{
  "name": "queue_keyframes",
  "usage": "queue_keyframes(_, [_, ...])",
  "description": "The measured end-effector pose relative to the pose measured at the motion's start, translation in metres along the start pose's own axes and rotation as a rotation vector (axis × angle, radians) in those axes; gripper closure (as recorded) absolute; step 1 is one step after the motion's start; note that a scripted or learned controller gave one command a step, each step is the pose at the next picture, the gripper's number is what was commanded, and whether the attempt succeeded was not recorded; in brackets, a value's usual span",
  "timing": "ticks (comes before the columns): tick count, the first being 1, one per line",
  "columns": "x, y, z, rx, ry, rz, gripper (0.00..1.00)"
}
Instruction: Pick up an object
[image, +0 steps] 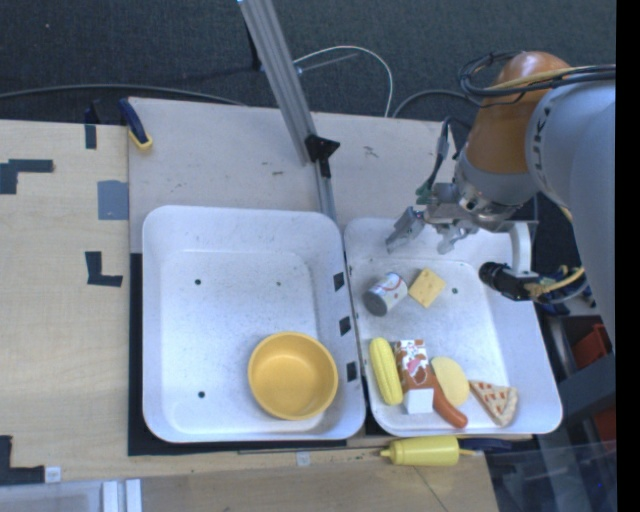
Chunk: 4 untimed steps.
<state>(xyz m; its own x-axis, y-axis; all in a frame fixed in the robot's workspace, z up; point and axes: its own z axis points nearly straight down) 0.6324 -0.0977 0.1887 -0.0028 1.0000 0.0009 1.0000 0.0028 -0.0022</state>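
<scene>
My gripper (432, 231) hangs over the far edge of the right bin (520, 330), its two fingers spread open with nothing between them. Just below it lie a small tin can (385, 293) on its side and a yellow cheese wedge (427, 288). Nearer the front of that bin sit a corn cob (385, 370), a red and white carton (413, 365), a white block (419, 401), a sausage (448, 410), a yellow disc (450, 380) and a pizza slice (494, 402).
The left bin (200, 290) holds a yellow bowl (292, 375). A yellow mustard bottle (427, 452) lies on the bench in front of the right bin. A grey metal pole (290, 90) slants up from between the bins.
</scene>
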Motion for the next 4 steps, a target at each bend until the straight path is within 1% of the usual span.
queue_keyframes(1, [0.0, 0.0, 0.0, 0.0, 0.0, 0.0, 0.0])
queue_keyframes(2, [0.003, -0.001, 0.065, 0.006, -0.001, 0.001, 0.0])
queue_keyframes(3, [0.004, 0.0, 0.1, -0.004, -0.002, 0.0, 0.0])
queue_keyframes(4, [0.005, -0.001, 0.09, -0.001, -0.001, -0.001, 1.0])
